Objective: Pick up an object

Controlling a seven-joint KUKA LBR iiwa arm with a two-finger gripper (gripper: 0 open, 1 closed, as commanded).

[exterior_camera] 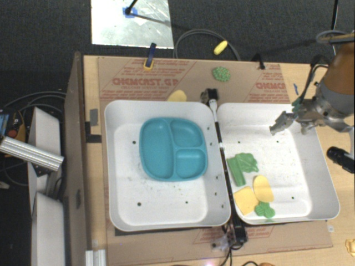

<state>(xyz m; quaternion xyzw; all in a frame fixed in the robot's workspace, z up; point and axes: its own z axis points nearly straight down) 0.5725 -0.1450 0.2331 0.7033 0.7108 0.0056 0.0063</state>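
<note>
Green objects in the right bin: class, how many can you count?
2. A larger green piece lies near the bin's left wall; a smaller green piece sits by the front edge, against the yellow pieces. More may hide beneath.

A robotics lab or test workshop. 2 shallow white bins [127, 215] sit side by side on a protective paper sheet [166, 79] printed with a brand name, on a wooden bench [77, 121]. Loose cables [33, 101] trail across dark carpet [39, 26], beside aluminium framing [30, 151] and a grey robot arm [335, 93].

dark carpet floor [33, 32], cardboard-topped bench [244, 77]
</note>
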